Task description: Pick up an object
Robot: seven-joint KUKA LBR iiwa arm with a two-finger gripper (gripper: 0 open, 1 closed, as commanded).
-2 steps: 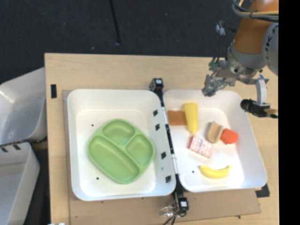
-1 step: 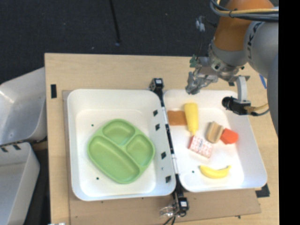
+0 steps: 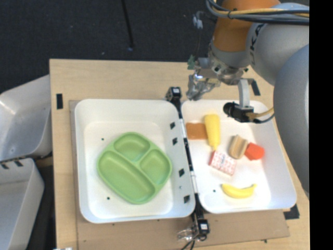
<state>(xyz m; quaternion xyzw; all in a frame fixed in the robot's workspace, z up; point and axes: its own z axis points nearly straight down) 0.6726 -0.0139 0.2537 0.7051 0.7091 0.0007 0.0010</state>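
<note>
White plastic is what I get closest to the lens: two shallow bins side by side on a pale wooden bench [image 3: 114,69], meeting along a clipped seam. I count one thing in the left bin [image 3: 83,202] and six in the right bin [image 3: 276,191].

The left bin holds a single light green divided plate [image 3: 134,166] with three compartments, lying flat near the middle of the floor.

Nearest in the right bin is one yellow toy banana [image 3: 239,190], curved, lying alone toward the front. Behind it sits a small white block with red speckles [image 3: 223,162], tilted. Just beyond that, a tan cylinder-like piece [image 3: 238,146] touches an orange-red block [image 3: 254,151] on its right. Farther back, a yellow bottle-shaped piece [image 3: 212,129] lies lengthwise, with a flat orange-brown slab [image 3: 195,131] touching its left side, close to the seam.

At the far rim of the right bin I see the gripper [image 3: 196,91], hanging from the grey arm [image 3: 281,40] with its orange band. It sits above the bin's back-left corner, apart from every object; I cannot tell how its tips stand. Nothing is visibly held.
</note>
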